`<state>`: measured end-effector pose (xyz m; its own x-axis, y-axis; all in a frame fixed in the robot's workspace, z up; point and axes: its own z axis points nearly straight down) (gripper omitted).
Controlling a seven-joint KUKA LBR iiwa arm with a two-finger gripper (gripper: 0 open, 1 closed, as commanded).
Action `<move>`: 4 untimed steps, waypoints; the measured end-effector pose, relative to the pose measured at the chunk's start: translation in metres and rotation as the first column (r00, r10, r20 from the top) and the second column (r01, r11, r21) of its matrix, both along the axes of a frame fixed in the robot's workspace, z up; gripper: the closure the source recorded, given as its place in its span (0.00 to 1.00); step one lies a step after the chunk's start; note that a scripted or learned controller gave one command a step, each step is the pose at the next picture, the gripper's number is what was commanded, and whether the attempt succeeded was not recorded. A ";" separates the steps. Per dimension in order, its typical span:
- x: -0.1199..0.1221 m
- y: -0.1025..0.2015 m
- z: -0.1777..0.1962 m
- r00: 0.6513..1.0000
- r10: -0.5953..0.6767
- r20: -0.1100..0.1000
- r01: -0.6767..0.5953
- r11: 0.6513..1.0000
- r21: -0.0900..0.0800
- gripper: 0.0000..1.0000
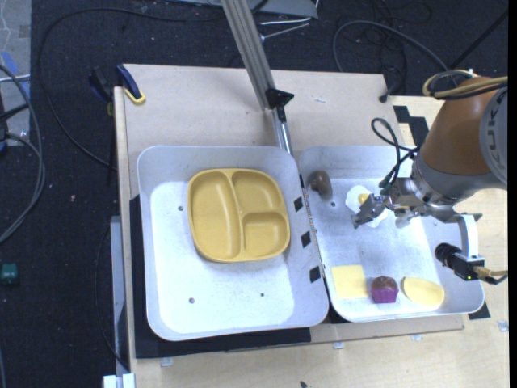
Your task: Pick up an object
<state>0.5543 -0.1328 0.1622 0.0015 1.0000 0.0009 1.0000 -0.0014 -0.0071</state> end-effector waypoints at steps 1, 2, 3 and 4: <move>0.001 -0.003 -0.044 1.000 0.000 0.002 0.000 1.000 0.000 0.00; 0.003 -0.003 -0.031 1.000 0.000 0.008 0.000 1.000 -0.001 1.00; 0.006 -0.006 0.012 1.000 0.003 0.013 -0.003 1.000 -0.003 1.00; 0.010 -0.002 0.055 1.000 0.004 0.013 -0.004 1.000 -0.003 1.00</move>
